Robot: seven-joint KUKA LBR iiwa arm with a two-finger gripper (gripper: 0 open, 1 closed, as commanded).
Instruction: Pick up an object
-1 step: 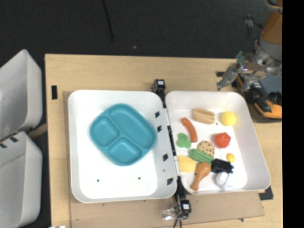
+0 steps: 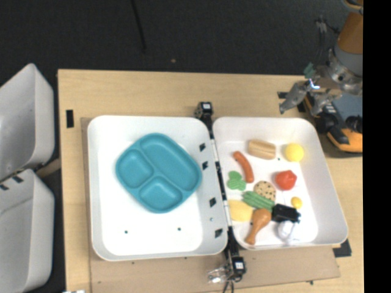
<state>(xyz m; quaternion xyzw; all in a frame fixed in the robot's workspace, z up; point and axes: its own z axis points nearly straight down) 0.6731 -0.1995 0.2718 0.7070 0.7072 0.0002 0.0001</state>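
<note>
The right bin [image 2: 327, 182] holds several toy foods: a tan bun [image 2: 261, 148], a yellow lemon [image 2: 294, 152], a red sausage [image 2: 243, 165], a red pepper [image 2: 285, 179], a green broccoli piece [image 2: 236, 179], a speckled cookie [image 2: 264, 190], a green bean pod [image 2: 256, 200], a drumstick [image 2: 259, 223], a yellow piece [image 2: 239, 210], a black item [image 2: 285, 213] and a white item [image 2: 286, 231]. My gripper [image 2: 333, 116] hangs at the frame's right edge, above the bin's far right corner, apart from all the toys. Nothing shows in its grasp.
A blue divided plate [image 2: 159, 171] lies in the left bin [image 2: 104, 224]. A small yellow ball [image 2: 296, 202] sits beside the black item. An orange and black object [image 2: 347, 138] rests on the bench right of the bins. White blocks [image 2: 21, 127] stand at the far left.
</note>
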